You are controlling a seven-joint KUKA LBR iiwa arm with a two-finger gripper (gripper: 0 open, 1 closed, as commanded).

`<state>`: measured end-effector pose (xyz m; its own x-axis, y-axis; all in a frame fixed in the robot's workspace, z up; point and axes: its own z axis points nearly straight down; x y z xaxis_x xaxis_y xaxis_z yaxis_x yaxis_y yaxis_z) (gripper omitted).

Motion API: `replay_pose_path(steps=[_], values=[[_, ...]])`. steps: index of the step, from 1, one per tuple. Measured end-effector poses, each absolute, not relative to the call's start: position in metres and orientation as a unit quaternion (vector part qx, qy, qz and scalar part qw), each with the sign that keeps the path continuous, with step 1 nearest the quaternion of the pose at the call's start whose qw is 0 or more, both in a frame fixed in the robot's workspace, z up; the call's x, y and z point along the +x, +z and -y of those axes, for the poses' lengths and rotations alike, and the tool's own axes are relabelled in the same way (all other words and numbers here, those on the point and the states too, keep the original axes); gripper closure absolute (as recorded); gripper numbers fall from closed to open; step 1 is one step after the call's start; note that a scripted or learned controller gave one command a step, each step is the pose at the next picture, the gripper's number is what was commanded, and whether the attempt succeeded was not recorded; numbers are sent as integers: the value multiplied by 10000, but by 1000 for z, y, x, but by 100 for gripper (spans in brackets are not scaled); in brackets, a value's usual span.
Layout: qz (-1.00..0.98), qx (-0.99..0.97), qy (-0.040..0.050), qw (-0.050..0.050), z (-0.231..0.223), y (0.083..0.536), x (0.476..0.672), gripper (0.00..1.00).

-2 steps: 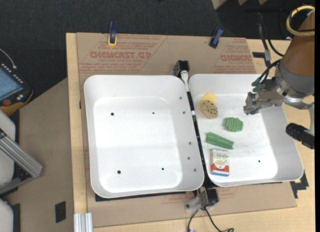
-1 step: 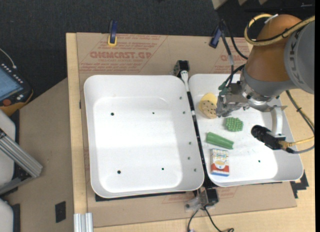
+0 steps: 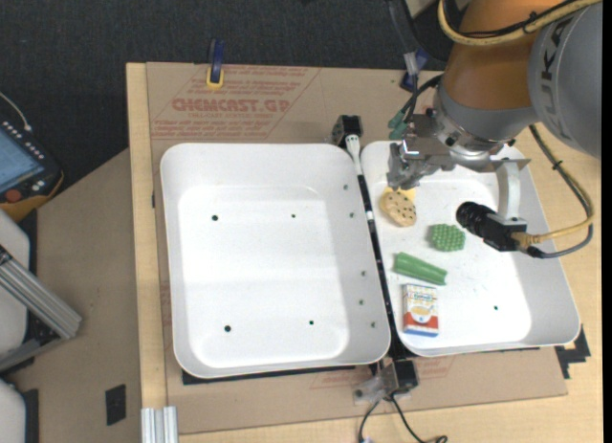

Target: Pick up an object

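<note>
small red-and-white carton (image 3: 420,309), label unreadable — bench board (image 3: 229,101) reads "chemcast gp" — pincer (image 3: 405,181) spread unclear.

You have even, fairly bright overhead light across the frame. The two white bins (image 3: 253,250) run close to overexposed, with faint grey shading along their walls. The orange band (image 3: 497,44) at upper right carries a soft highlight. Shadows under the arm (image 3: 574,58) are short and diffuse. Focus is slightly soft throughout; the dark floor at upper left shows grain
</note>
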<state>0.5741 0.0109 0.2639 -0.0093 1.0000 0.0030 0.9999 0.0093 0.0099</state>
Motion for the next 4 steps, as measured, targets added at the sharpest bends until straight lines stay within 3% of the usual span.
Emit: replay_pose_path(steps=[1,2,4], values=[[-7075,7067,-4,-18,-15,284,493,100],[-7092,7050,50,32,-60,369,512,100],[-7080,7062,16,23,-57,385,512,100]])
